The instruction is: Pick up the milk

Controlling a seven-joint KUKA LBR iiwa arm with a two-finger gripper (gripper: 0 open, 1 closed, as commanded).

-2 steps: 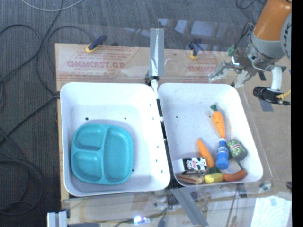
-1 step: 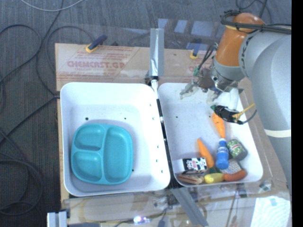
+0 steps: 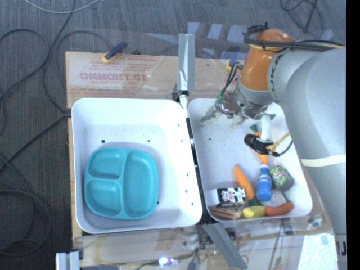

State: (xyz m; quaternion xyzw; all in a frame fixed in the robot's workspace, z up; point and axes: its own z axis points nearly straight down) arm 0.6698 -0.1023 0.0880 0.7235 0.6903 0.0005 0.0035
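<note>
Far left of frame: grey carpet, loose cables (image 3: 34, 94) trailing across it.

Upper left: pale board (image 3: 112, 75) with red lettering. Small yellow-and-blue tool (image 3: 114, 50) on its top edge.

Centre-left: left bin (image 3: 112, 108), white and shallow. Holds one teal plate (image 3: 121, 183) with three compartments, flat, toward the bin's lower left.

Centre top: metal bar (image 3: 184, 61), standing above the seam between the bins.

Right of centre: right bin (image 3: 216, 156).

Gripper (image 3: 222, 118) in the upper part of this bin, near the back wall. Fingers splayed wide over white floor, gripping nothing. Well apart from the milk.

Milk (image 3: 232, 196): small carton with black-and-white cow patches. Lies low in the right bin, near the front wall, at the left end of a pile of small things.

Brown item (image 3: 225, 211) just below the milk, against the front wall. Too blurred to name.

Carrot (image 3: 243, 176) just above and right of the milk, tilted, thin end toward upper left.

Yellow piece (image 3: 254, 211) at the front wall.

Blue bottle (image 3: 263, 185) beside the carrot.

Red sausage (image 3: 279, 208) lower right, just right of the yellow piece.

Green can (image 3: 281, 177) right of the bottle, near the bin's right wall.

Upper right: orange band (image 3: 261, 66) above the gripper, with the grey arm (image 3: 315, 111) running down the right side of frame.
</note>
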